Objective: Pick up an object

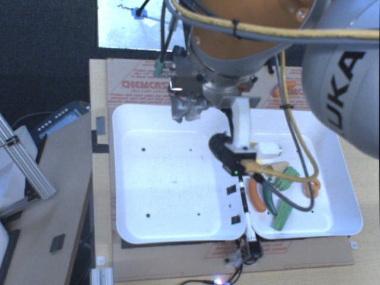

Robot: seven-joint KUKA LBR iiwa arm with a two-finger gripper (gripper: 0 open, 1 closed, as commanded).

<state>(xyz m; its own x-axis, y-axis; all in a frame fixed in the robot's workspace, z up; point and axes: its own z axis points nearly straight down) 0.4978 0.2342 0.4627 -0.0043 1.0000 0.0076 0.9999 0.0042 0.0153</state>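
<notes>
The grey and orange arm (pixel 261 22) is seen reaching over the two white bins, with the gripper (pixel 189 107) hanging above the far edge of the left bin (pixel 166 218); whether it is apart or together cannot be told. In the right bin (pixel 341 212), a green object (pixel 286 209), an orange carrot-shaped piece (pixel 256 196) and a small white block (pixel 268 149) are gathered near the edge beside the left bin.

cardboard sheet (pixel 139 83) under bins | grey handheld device (pixel 59 119) left | alu rail (pixel 24 162) far left
</notes>
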